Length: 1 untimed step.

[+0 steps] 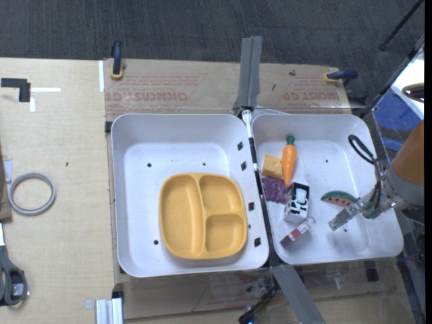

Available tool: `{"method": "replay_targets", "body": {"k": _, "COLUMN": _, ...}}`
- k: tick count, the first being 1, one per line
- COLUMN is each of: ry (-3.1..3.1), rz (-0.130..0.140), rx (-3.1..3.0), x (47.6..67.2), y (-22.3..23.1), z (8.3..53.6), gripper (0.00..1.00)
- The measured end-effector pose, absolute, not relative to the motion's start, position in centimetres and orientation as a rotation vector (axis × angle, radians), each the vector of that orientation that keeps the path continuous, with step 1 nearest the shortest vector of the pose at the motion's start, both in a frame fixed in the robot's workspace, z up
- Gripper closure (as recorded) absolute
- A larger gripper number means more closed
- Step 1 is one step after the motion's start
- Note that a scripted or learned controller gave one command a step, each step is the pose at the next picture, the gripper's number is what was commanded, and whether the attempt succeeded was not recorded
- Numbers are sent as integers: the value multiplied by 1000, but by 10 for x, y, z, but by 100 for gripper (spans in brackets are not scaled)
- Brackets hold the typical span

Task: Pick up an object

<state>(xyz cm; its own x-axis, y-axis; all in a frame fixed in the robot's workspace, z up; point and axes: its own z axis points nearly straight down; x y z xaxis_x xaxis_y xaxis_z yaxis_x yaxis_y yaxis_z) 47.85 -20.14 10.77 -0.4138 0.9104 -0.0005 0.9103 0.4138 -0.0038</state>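
In the right bin (324, 248) lie an orange toy carrot (289, 162), a yellow cheese wedge (272, 166), a purple bunch of grapes (275, 189), a small white and black box (297, 202), a maroon bar (297, 232) and a watermelon slice (337, 196). My gripper (343, 219) hangs low over the bin's right part, just below and right of the watermelon slice, with the maroon bar to its left. I see nothing held in it.
A yellow divided plate (202, 214) lies in the left bin (135, 181). A black cable loop (361, 148) hangs over the right bin's far right corner. A grey tape ring (30, 193) and scissors (12, 283) lie on the bench at left.
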Motion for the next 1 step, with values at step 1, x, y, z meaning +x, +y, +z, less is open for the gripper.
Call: {"method": "replay_targets", "body": {"k": 1, "ry": -2322, "rz": 2, "rx": -2115, "x": 526, "y": -209, "z": 91, "gripper": 0}}
